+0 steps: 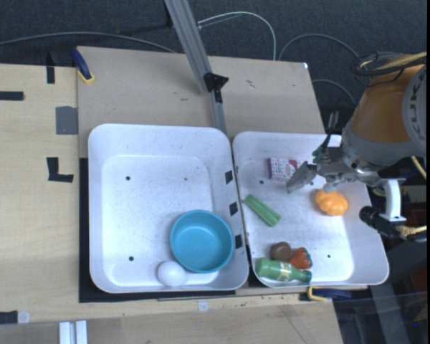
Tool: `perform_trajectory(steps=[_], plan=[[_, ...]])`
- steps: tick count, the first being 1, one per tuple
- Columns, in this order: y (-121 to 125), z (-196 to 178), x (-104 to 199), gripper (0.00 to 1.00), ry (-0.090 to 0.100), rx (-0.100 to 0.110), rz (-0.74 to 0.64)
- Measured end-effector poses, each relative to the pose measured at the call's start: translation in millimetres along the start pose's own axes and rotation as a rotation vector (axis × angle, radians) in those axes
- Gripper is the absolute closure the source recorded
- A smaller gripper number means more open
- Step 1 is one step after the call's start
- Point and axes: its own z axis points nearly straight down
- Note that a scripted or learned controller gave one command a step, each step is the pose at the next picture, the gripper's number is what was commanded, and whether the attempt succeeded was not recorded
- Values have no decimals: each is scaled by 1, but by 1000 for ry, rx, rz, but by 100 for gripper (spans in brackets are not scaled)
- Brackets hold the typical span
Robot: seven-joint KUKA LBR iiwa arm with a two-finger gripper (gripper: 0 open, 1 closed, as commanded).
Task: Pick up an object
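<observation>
In the left bin point(107, 192), a white ball point(172, 272) touches a blue bowl point(201, 240). The right bin's point(358, 264) near edge holds a green bottle point(282, 270) and brown pieces point(289, 253); farther in lie a green block point(261, 210), an orange fruit point(332, 203) and a small carton point(280, 168). The gripper point(306, 175) hangs open between carton and fruit, holding nothing.

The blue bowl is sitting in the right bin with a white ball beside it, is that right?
Not quite. The camera view shows the blue bowl in the left bin, not the right one. The white ball does sit beside it.
</observation>
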Motion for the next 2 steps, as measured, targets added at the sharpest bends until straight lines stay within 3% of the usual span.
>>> perform_trajectory(steps=[1, 2], plan=[[0, 0, 0, 0, 0, 0, 0], [-11, 57, -1, 0, 0, 7, 2]])
